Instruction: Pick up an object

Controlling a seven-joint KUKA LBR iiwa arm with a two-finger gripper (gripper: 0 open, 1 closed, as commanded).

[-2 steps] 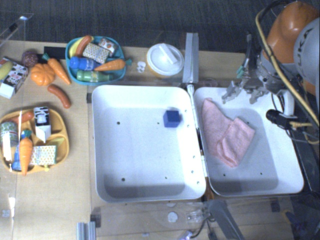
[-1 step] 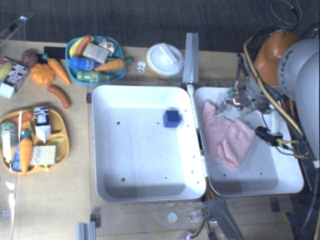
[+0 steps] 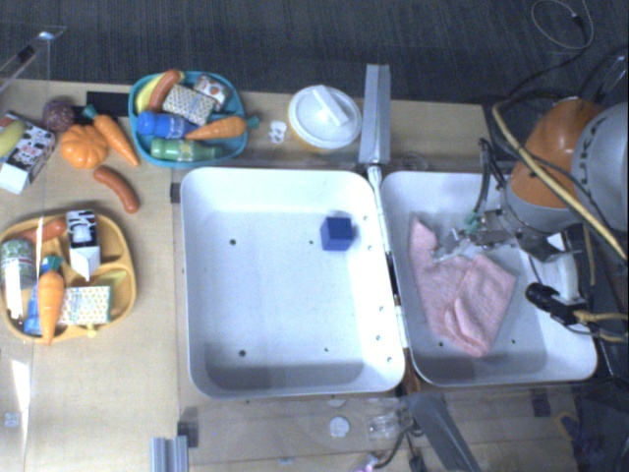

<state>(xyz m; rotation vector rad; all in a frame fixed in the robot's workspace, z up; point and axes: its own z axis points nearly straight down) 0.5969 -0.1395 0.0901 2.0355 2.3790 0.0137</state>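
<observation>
Pink cloth (image 3: pixel 458 288) lies crumpled in the right bin (image 3: pixel 560 357), at its middle; the pincer (image 3: pixel 460 245) is low over the cloth's upper edge, its fingers touching or nearly touching the fabric; whether they are spread or closed on the cloth cannot be told; the left bin (image 3: pixel 256 342) holds a blue cube (image 3: pixel 337 232) near its far right corner; toy food sits farther left on the worktop (image 3: pixel 147 293).

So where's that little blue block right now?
The blue block sits in the left bin, near its upper right corner, across the divider from the pink cloth.
</observation>
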